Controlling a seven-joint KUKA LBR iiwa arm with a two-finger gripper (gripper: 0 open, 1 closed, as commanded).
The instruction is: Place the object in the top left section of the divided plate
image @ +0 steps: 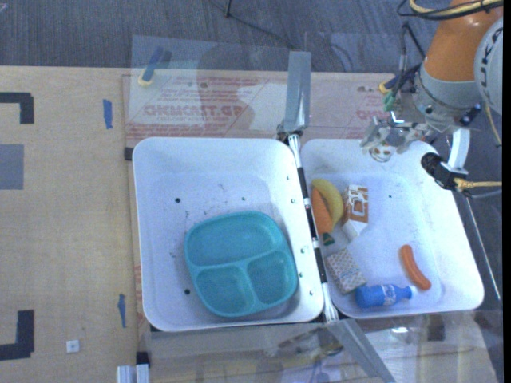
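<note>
A teal divided plate (237, 263) lies in the left bin (160, 174), toward its front, with one wide section at the back and two smaller ones at the front. All sections look bare. My gripper (390, 140) hangs over the back edge of the right bin (447, 214), open, with nothing between its fingers. It is well apart from the objects below. Those lie in the right bin: a yellow banana (330, 199), an orange carrot (321, 212), a small white and orange box (357, 204), a patterned packet (345, 269), a blue bottle (382, 294) and a sausage (414, 267).
A metal divider (298, 94) stands behind the seam between the bins. A clear sheet (207, 86) covers the bench behind the left bin. A black cable end (437, 170) hangs beside the arm over the right bin's rim.
</note>
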